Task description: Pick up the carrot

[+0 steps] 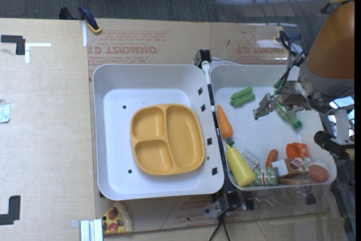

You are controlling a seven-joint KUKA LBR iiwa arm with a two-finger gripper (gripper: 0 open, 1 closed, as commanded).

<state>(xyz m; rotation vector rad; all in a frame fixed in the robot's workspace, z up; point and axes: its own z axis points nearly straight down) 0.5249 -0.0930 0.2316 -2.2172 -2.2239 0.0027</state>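
The carrot [224,122] lies untouched against the left wall of the right bin [256,79] (just above a yellow bottle [239,166]), while the gripper [264,108], fingers spread and grasping nothing, hovers well to its right, so the whole pick remains.

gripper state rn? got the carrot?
Gripper: jaws open, holding nothing, over the right bin. Carrot lies loose by that bin's left wall.

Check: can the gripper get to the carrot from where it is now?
Probably yes. The carrot lies exposed along the right bin's left wall, nothing on top; the gripper hovers just right of it. The wall may crowd one finger.
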